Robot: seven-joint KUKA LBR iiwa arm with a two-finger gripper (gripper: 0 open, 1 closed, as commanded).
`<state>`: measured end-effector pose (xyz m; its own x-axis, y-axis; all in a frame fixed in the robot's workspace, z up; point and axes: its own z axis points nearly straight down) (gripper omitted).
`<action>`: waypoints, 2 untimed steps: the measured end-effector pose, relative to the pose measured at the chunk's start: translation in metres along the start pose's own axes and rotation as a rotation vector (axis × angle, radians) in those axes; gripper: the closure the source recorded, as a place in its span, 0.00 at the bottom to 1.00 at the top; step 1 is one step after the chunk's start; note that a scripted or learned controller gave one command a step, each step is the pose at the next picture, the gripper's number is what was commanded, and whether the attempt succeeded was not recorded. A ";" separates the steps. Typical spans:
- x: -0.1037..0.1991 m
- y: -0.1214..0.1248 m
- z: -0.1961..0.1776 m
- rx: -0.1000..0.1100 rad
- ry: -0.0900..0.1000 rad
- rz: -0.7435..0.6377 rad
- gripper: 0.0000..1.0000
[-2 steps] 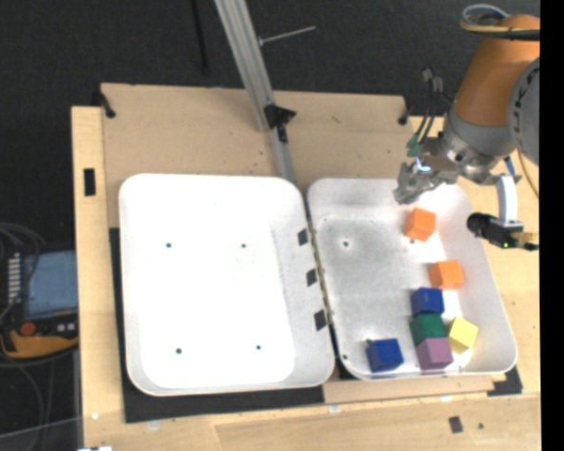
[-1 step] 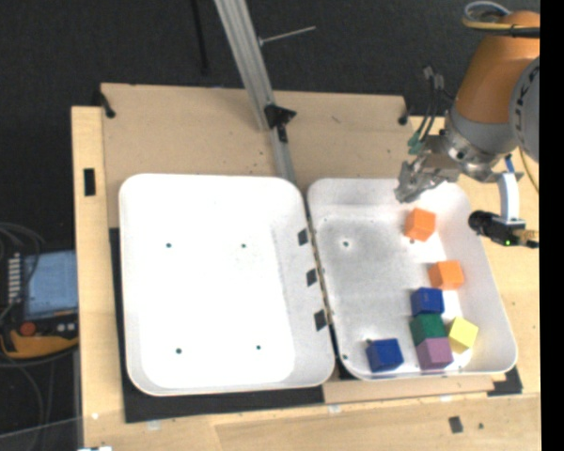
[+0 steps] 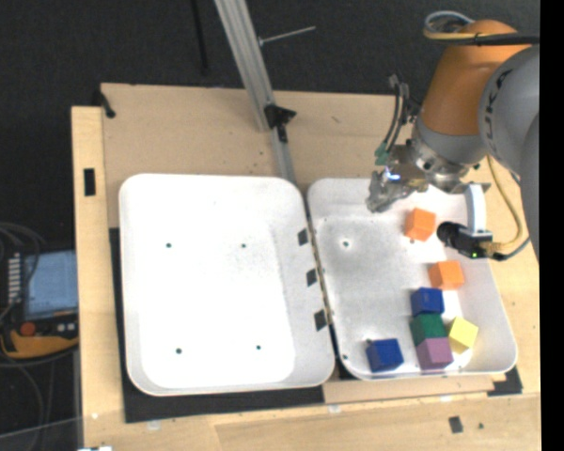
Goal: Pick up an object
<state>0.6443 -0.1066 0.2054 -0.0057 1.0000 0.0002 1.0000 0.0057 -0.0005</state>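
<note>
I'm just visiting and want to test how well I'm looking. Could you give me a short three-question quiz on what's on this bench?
1. True or false: all the blocks lie in the right bin.
2. How many orange blocks are there?
3. Which block lies nearest the gripper? A) yellow block B) upper orange block C) purple block

Key:
1. True; the left bin holds none.
2. Two; the lower orange block is the second.
3. B.
</note>
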 end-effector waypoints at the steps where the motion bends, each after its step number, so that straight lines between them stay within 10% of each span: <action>1: 0.050 -0.025 -0.006 0.000 0.001 -0.001 1.00; 2: 0.110 -0.038 -0.020 -0.001 0.003 -0.002 1.00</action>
<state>0.6061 0.0027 0.2256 -0.0081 1.0000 0.0029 1.0000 0.0081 0.0005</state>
